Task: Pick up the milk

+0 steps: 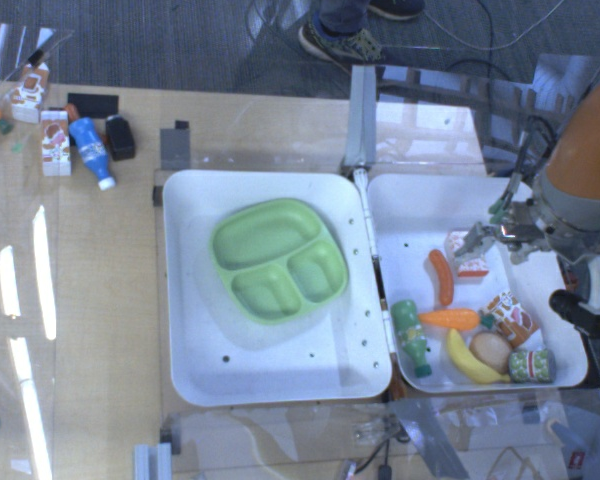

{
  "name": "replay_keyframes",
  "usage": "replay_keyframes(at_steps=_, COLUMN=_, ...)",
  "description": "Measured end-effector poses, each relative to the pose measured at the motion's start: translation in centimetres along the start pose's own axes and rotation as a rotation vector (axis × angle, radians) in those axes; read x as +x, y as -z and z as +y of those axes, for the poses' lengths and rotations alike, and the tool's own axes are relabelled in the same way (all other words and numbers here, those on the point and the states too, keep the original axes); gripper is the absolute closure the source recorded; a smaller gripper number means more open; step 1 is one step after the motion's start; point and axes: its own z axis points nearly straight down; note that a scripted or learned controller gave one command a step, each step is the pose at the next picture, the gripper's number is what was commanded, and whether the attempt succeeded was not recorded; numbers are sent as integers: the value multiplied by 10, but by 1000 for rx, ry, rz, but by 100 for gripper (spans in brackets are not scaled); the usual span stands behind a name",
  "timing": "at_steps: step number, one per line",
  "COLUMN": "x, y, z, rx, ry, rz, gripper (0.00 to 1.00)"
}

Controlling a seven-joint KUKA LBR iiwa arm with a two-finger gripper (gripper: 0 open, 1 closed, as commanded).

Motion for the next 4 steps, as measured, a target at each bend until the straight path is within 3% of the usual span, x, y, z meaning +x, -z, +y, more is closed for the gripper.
replay_keyframes(at_steps=1, x=-69, y=-109, z=-20, rx=2, ry=-96, rz=0, gripper=0)
replay_keyframes(at_steps=2, x=-68, y=-98, z=-17, rx=-5, ry=-94, rz=-1, gripper=100)
replay_keyframes(at_steps=3, x=-49, y=6, z=23, rx=-2, ry=89, rz=-1, gripper=100)
replay_keyframes(at_steps=4, x=-49, y=6, z=23, rx=-2, ry=89, rz=-1, gripper=0)
